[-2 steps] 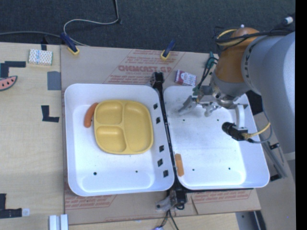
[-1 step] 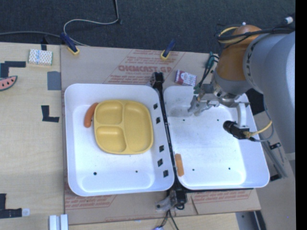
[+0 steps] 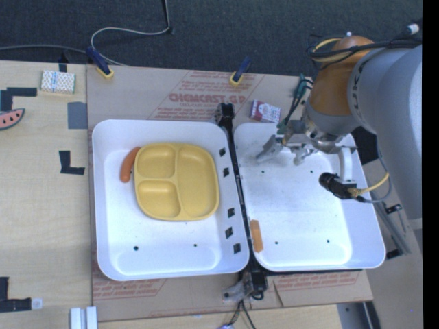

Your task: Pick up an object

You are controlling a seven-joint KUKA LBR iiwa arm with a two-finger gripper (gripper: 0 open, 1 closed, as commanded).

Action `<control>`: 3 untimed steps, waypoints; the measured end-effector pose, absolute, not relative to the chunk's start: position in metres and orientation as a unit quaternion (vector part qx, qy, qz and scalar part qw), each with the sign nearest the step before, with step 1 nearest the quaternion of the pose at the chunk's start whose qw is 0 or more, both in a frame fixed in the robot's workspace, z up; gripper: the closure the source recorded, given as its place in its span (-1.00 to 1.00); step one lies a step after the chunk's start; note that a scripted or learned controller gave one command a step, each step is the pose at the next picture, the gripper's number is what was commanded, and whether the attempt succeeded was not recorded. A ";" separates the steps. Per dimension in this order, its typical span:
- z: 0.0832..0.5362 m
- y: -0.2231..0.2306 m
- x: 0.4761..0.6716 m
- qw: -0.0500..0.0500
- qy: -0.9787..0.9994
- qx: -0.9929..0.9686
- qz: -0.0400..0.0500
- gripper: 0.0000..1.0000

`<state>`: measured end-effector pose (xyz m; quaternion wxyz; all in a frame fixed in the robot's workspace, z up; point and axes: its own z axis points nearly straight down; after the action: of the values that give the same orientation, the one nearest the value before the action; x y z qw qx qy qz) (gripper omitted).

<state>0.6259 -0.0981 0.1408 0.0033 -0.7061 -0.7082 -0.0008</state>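
Nothing is lifted yet: the gripper (image 3: 285, 149) hangs over the far part of the right bin (image 3: 357, 249) with jaws spread and bare, while the small orange piece (image 3: 256, 235) lies untouched at that bin's near-left edge.

A robotics lab is indicated: two white bins (image 3: 110, 204) are clamped onto cardboard (image 3: 199, 94), cables (image 3: 130, 33) are trailed across, tape marks (image 3: 68, 162) are stuck down.

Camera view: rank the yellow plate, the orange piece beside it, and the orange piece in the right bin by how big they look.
1. Yellow plate.
2. Orange piece beside it.
3. Orange piece in the right bin, only slightly smaller.
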 end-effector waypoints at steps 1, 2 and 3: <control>0.085 -0.094 0.626 0.000 -0.708 -0.707 0.000 -1.00; 0.096 -0.094 0.626 -0.002 -0.708 -0.707 0.000 1.00; 0.105 -0.094 0.626 -0.001 -0.708 -0.707 0.000 1.00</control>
<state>0.6259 -0.0939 0.1051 -0.0008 -0.7065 -0.7077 -0.0004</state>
